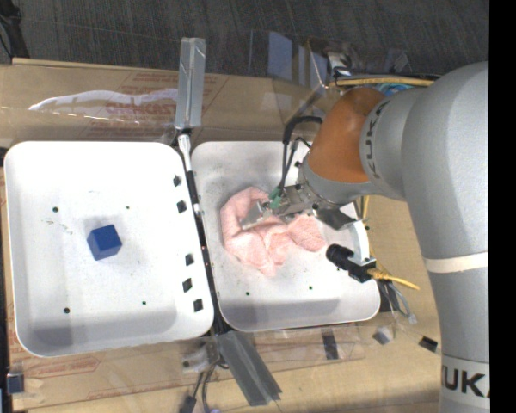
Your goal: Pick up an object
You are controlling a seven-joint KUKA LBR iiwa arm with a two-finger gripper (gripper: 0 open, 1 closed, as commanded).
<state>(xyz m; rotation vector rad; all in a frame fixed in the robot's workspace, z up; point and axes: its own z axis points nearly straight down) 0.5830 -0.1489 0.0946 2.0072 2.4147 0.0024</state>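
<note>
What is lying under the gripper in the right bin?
A crumpled pink cloth lies on the right bin floor beneath the gripper. Anything under the cloth is covered.

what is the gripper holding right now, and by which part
It cannot be told. The gripper is down on the pink cloth in the right bin, at the cloth's upper middle, but a hold on it is not clear.

A small blue cube (105, 241) sits alone in the left white bin (34, 170), well apart from its walls.
</note>
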